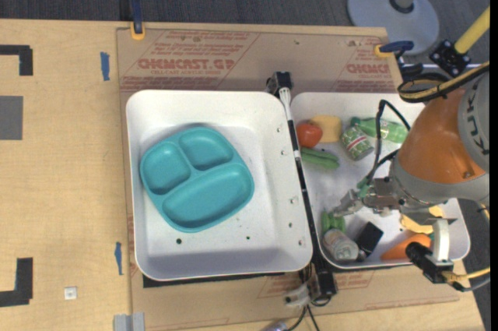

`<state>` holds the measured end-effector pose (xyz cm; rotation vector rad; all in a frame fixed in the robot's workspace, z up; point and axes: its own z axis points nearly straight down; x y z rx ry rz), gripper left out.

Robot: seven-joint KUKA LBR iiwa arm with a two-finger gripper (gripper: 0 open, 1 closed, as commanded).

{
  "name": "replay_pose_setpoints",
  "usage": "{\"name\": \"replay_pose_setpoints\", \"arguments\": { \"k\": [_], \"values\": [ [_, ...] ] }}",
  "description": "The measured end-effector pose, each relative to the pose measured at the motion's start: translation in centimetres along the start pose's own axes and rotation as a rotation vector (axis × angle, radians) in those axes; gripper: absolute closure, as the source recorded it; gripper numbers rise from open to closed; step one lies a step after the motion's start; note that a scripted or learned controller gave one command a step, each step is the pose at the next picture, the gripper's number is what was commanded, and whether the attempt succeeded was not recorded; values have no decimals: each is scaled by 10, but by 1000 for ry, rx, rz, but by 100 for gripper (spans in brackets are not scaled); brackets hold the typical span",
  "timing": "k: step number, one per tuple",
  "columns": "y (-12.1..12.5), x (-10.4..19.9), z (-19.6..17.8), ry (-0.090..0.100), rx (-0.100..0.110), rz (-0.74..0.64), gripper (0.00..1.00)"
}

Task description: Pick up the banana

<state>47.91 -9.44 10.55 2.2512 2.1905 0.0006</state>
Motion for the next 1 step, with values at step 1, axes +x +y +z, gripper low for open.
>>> {"name": "replay_pose_setpoints", "arguments": {
  "k": [1],
  "values": [
    [65,42,-79,-1,-2,-334,0]
  ]
}}
